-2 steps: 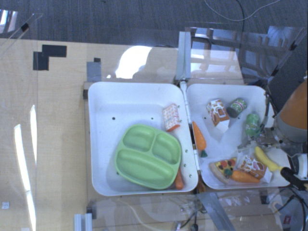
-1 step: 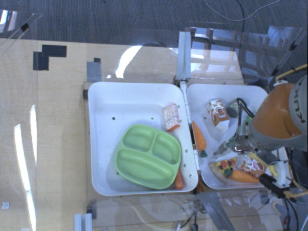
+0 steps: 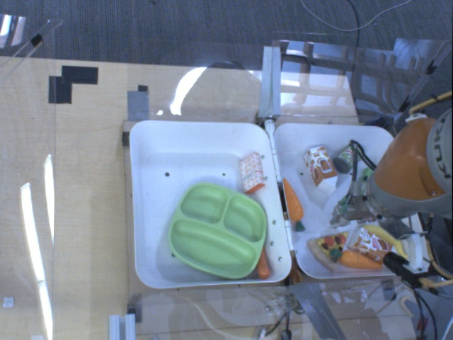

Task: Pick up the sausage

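Nearest you, at the front of the left bin (image 3: 152, 190), a green divided plate (image 3: 218, 232) lies flat with three compartments. What looks like the sausage (image 3: 263, 265), a small orange-brown piece, is squeezed between the plate's right edge and the bin's front right corner, partly hidden by the plate. Just behind the plate, by the bin's right wall, you see a small packet (image 3: 251, 172) printed in red and white; its writing is too small to read. On the rims where the two bins meet, a carrot (image 3: 292, 202) lies with its green end toward you. In the right bin (image 3: 297, 147), a little box (image 3: 320, 165) printed like a house stands toward the back, its print likewise unreadable. At the front lies a pizza slice (image 3: 327, 246), next to it a red-and-white pouch (image 3: 369, 243) with no legible text, and an orange piece (image 3: 359, 261) in front of the pouch. A banana (image 3: 393, 236) lies just right of the pouch. The gripper (image 3: 345, 214) hangs over this bin, just above the pizza slice and pouch and well apart from the sausage; you cannot tell whether it is released or clenched, and nothing shows in its grasp. On the arm's orange band (image 3: 407, 168) you can read the letters "KU" at the picture's edge.
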You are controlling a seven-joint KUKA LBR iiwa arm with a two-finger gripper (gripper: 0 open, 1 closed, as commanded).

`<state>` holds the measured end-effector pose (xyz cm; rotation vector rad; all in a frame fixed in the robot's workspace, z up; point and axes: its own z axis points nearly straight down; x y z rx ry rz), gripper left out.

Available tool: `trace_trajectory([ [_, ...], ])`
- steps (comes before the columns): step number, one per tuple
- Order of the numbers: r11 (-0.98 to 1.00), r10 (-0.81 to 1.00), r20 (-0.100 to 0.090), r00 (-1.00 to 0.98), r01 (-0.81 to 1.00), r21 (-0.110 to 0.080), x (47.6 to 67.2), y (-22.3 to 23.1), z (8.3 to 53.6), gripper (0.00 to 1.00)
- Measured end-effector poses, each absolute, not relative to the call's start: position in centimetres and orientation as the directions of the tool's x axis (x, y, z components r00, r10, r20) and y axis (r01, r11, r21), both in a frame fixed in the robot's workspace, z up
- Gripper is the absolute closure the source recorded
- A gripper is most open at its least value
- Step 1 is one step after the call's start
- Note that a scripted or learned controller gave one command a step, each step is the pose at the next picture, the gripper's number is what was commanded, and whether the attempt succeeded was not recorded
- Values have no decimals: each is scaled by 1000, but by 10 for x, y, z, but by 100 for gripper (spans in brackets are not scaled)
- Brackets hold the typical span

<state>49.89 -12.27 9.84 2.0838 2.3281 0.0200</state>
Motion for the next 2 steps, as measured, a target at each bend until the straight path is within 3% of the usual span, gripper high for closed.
trace_trajectory([
  [1,111,994,-4,-111,994,21,499,-123,98,0],
  [2,151,989,1,-151,988,12,503,-150,89,0],
])
